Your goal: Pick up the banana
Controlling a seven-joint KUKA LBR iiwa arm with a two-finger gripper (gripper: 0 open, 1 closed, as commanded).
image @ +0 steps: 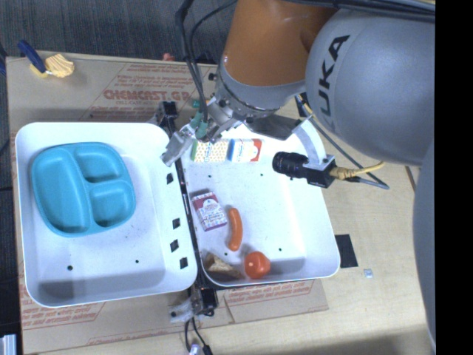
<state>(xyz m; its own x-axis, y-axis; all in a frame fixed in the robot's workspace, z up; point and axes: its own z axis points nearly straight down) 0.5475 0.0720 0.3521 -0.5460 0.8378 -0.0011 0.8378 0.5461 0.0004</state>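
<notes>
Arm enters from right, big grey housing + orange band covering upper-right of view and hiding far rim of right bin. Gripper sits low over far-left corner of right bin, near divider btwn bins; metal parts crowded and partly under wrist, can't tell its state. Nothing clearly seen clamped.

Banana: can't make out anywhere, poss. hidden under arm.

Right bin contents: small packets just beside gripper, partly covered; red-label box mid-bin; orange sausage-shaped item just beside it; red tomato-like item at near edge; brownish object next to it, unclear what.

Left bin: blue divided tray, upside unclear.

Counter far-left corner: small yellow/blue item, too small to ID
</notes>
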